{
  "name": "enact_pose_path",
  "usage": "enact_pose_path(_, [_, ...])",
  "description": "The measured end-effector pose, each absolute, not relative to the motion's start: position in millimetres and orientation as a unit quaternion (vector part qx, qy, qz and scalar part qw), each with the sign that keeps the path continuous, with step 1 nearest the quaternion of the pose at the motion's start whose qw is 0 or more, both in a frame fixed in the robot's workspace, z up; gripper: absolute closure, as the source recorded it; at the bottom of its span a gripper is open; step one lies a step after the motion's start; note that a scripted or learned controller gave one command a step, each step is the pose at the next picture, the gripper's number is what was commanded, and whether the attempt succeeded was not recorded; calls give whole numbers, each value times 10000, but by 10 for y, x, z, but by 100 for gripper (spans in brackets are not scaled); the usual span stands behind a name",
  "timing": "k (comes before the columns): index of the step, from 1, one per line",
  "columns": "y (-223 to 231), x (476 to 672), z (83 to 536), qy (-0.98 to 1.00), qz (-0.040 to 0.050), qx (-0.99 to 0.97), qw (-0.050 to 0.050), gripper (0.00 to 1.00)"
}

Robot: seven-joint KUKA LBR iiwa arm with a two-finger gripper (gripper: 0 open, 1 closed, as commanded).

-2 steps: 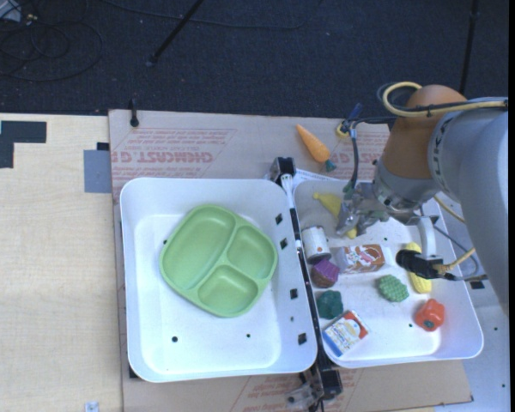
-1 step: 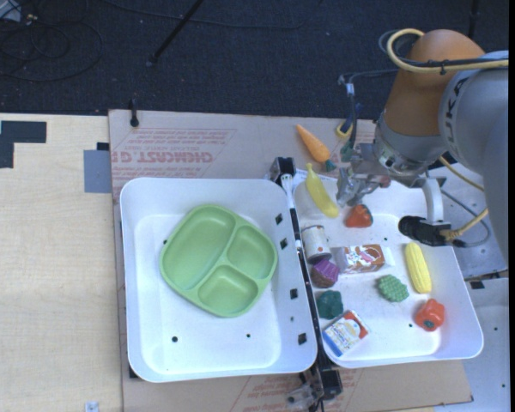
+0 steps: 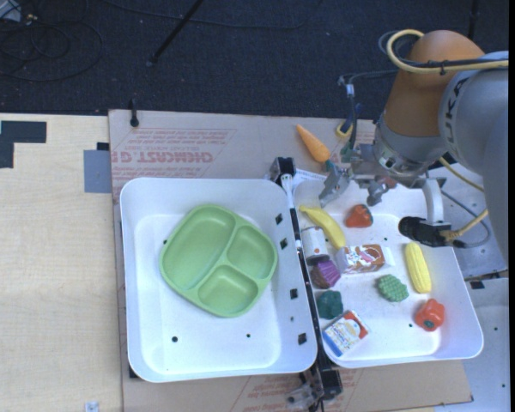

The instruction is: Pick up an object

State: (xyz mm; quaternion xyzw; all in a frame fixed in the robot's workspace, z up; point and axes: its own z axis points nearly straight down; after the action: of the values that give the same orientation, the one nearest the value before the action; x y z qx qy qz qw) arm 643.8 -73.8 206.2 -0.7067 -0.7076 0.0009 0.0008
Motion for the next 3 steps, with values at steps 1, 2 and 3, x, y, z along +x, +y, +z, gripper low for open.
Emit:
enact_pose_path(1, [-1154,5781,1168,-7068,-6,-7074,-9,0])
enact_pose_path(2, [-1218,5933,1025,-7064,8,-7078,15,0])
enact_pose_path(3, [-1269,6420,866,-7065,28,-7077,43,0])
